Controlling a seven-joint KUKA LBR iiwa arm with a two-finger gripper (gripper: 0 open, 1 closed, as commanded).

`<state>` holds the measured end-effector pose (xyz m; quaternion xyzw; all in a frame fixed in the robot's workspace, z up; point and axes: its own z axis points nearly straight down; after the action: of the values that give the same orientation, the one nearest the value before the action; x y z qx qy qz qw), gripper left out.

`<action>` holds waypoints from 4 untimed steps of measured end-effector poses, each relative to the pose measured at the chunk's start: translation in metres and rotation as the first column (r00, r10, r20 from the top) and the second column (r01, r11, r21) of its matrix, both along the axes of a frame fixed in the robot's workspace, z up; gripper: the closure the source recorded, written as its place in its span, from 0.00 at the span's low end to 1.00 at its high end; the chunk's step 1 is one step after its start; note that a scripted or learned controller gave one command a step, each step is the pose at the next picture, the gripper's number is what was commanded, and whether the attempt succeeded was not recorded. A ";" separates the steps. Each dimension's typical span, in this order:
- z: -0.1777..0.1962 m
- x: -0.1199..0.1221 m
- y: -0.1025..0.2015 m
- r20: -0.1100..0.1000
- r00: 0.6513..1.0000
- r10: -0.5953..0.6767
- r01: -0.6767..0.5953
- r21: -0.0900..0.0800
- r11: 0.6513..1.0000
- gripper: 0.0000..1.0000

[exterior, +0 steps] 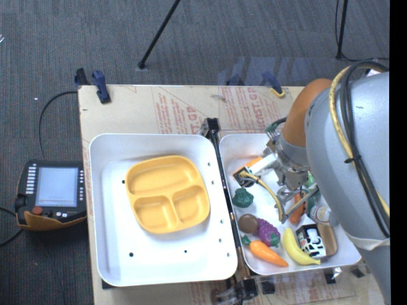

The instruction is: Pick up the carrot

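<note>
Grey arm housing (pixel 362 164) occupies the right of the camera view, with cables looped over it and an orange band (pixel 305 110) above the wrist. Below the band, the gripper (pixel 294 189) sits low over the right bin (pixel 251 143); whether it is wide, narrow or holding anything cannot be told.

Task object: one carrot (pixel 267 253) lies in the near part of the right bin, tip pointing right, just beside a bunch of purple grapes (pixel 268 232) and a banana (pixel 296 248). A second orange, carrot-like piece (pixel 297 210) lies close under the gripper. A green broccoli piece (pixel 242 198) lies further left.

Left bin (pixel 108 164): contains a yellow divided tray (pixel 168 192) with three compartments.

Surface: both bins rest side by side on a brown cardboard-covered bench (pixel 165 107) with red printing, held by blue clamps (pixel 100 85) at the far edge.

Room: dark grey carpet (pixel 63 37); black stand legs (pixel 162 27) at the rear; a handheld control pendant (pixel 52 192) on the floor at left, with its cable.
</note>
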<state>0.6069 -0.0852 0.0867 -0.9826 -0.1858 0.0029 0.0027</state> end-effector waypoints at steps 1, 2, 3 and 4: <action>0.000 -0.038 -0.034 -0.002 1.000 -0.019 0.019 0.000 1.000 0.00; -0.001 -0.093 -0.010 -0.003 0.984 -0.176 0.176 0.001 0.984 0.00; 0.105 0.007 0.042 0.013 0.985 -0.170 0.170 0.003 0.985 0.00; 0.099 -0.096 0.058 -0.005 1.000 -0.004 0.004 0.001 1.000 0.00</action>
<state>0.5111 -0.0268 0.1854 -0.9829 -0.1840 0.0051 0.0035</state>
